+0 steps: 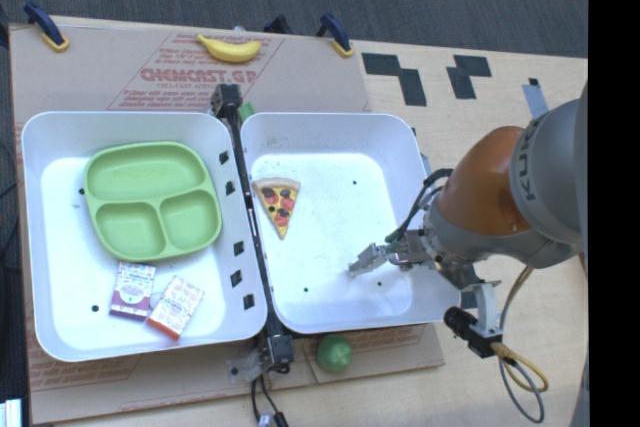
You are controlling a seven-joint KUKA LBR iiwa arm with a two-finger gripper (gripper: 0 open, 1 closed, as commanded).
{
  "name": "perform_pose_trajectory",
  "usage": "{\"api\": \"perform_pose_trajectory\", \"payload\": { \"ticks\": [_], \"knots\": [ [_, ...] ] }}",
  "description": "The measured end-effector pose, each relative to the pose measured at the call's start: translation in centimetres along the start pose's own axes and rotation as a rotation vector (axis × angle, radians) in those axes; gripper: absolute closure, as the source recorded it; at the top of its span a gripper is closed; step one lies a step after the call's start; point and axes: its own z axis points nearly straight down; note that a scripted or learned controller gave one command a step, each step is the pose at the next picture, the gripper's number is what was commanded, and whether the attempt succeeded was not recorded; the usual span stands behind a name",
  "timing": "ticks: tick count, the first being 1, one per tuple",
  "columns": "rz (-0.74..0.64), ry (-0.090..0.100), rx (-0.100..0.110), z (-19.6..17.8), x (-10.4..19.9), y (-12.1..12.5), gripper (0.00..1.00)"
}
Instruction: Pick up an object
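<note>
Pizza: your flat toy pizza slice (pixel 278 203), yellow with red dots, lies in the right white bin (pixel 330 127), near its left wall.
Gripper: the two-finger gripper (pixel 362 262) hangs low over that bin's lower right; you cannot tell how its fingers stand. Well apart from the slice.
Left bin: green divided plastic tray (pixel 152 198), two small printed packets (pixel 155 298).
Beyond: yellow banana (pixel 230 46) on cardboard, green ball (pixel 334 352) below.

Even, bright overhead light fills the scene. The two shallow white plastic bins (pixel 330 130) glare slightly, shadows stay soft and short, and focus is mildly grainy throughout.
</note>
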Motion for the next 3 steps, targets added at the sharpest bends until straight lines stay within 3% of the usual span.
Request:
{"api": "perform_pose_trajectory", "payload": {
  "ticks": [2, 3],
  "knots": [
    [0.001, 0.001, -0.003, -0.1, 0.0, 18.1, 0.0],
    [-0.005, 0.001, -0.002, -1.2, 0.1, 18.2, 1.0]
  ]
}}
